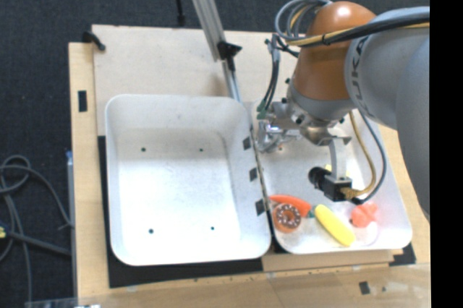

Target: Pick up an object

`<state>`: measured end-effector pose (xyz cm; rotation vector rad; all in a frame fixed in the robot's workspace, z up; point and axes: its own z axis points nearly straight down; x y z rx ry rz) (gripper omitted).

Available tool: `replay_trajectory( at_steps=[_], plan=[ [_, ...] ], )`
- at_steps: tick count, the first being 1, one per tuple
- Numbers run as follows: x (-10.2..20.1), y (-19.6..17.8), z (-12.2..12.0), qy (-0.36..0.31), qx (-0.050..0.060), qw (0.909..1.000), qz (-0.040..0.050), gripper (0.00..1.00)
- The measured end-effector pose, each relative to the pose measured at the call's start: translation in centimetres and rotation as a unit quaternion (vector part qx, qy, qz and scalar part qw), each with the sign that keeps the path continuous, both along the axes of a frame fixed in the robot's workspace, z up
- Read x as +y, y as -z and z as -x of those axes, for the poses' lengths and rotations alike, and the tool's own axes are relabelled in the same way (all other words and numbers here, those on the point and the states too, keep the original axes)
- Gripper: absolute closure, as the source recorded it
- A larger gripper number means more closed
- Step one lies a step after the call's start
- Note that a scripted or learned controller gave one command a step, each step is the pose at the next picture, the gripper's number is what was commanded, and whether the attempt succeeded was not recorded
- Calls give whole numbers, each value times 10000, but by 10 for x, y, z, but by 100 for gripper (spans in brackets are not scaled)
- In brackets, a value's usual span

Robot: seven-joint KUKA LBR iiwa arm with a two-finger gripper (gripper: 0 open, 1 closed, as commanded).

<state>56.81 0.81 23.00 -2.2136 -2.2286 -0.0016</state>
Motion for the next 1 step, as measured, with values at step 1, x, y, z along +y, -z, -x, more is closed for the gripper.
replay_trajectory(
  at_steps=[1],
  plan=[
    [53, 5, 7, -2, 4, 10000, -2, 100]
  ],
)
